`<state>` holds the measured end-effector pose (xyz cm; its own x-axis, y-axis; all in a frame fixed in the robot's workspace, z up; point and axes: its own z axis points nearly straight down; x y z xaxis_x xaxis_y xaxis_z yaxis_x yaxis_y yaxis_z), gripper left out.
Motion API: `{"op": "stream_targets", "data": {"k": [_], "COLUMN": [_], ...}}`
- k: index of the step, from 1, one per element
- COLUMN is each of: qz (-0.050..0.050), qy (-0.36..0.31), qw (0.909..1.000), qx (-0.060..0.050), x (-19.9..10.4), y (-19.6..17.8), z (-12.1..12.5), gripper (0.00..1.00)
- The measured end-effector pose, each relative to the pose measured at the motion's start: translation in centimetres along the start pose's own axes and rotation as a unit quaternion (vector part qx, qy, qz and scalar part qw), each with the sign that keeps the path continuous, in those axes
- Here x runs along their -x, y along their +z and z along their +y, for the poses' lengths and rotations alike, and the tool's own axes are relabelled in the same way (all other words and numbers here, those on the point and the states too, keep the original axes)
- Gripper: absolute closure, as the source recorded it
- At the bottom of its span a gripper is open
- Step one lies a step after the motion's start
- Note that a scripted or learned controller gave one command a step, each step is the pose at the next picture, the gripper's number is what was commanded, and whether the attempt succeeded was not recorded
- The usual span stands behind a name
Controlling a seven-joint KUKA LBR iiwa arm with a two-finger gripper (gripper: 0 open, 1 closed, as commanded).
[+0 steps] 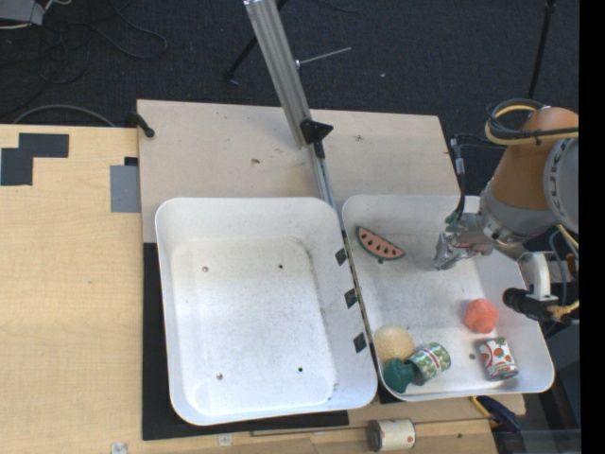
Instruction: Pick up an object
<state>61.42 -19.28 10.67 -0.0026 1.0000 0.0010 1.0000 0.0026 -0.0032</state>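
1. Two shallow white bins are seen side by side on the bench: the left bin (189,253) and the right bin (416,282), divided by a rail fitted with small black clips
2. The grey arm (544,183), with its orange band at the upper right, is seen reaching in from the right over the upper right part of the right bin
3. The gripper (452,251) is seen low over the white floor of the right bin, near its upper right region; whether the jaws are released or clenched cannot be told at this size, and nothing is seen between them
4. A watermelon slice (380,244), red with a dark rind, is seen lying in the upper left part of the right bin, to the left of the gripper and apart from it
5. An orange-red ball (481,315) is seen lower in the right bin, below and slightly right of the gripper, near but not touching it
6. A small can with a red and white label (497,358) is seen lying on its side near the lower right corner of the right bin, just below the ball
7. A beige round object (394,342) is seen near the lower left of the right bin, with a dark green object (399,375) just below it and a green-banded can (430,361) lying on its side beside both
8. A slanted metal post (284,64) is seen rising from the bench behind the bins
9. A small cylinder (391,434) is seen lying on the bench in front of the right bin, outside it
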Motion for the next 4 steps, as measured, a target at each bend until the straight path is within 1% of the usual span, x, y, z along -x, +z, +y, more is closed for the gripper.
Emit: {"op": "stream_targets", "data": {"k": [1,3,4], "qz": [-0.001,-0.001,0.001], "qy": [0.000,0.000,-0.001], "qw": [1.0000,1.0000,1.0000], "qx": [0.004,0.003,0.001], "x": [-0.2,-0.4,-6.3], "y": [-6.3,-15.1,-15.4], "z": [0.5,0.8,0.8], "gripper": [1.00,1.00,1.00]}}
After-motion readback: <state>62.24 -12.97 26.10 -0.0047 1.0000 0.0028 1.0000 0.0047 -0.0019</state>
